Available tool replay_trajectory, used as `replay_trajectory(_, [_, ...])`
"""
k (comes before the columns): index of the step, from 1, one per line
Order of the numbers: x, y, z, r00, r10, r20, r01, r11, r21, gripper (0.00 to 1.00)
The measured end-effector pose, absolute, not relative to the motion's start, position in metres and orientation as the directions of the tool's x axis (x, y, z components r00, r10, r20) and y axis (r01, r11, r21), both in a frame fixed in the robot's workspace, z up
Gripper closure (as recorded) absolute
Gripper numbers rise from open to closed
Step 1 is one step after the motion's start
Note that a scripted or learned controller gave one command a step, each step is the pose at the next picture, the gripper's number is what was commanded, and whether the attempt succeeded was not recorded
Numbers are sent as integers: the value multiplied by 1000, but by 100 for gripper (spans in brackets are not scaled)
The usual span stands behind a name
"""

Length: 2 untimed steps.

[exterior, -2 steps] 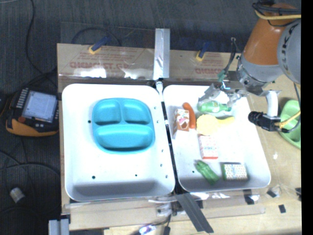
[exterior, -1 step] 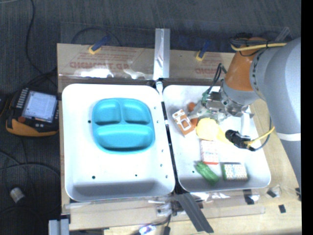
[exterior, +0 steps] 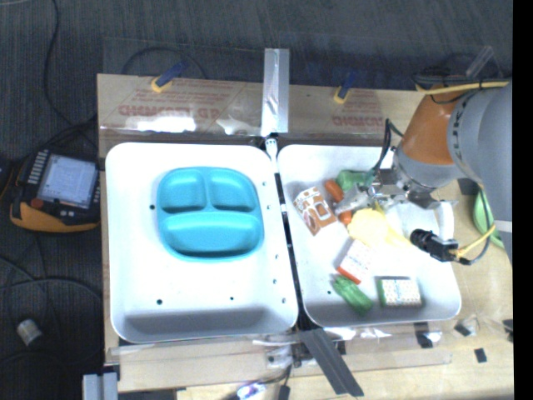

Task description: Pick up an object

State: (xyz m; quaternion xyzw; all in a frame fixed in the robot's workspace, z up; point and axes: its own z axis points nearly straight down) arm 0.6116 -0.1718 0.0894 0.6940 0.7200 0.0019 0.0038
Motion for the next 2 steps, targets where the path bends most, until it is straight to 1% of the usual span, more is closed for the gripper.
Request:
replay_trajectory(1, [613,-169,100,-38,999,3,999,38,11,100])
replay_trajectory(2, [668,-150,198,74,997,-3,997,-74,-2,100])
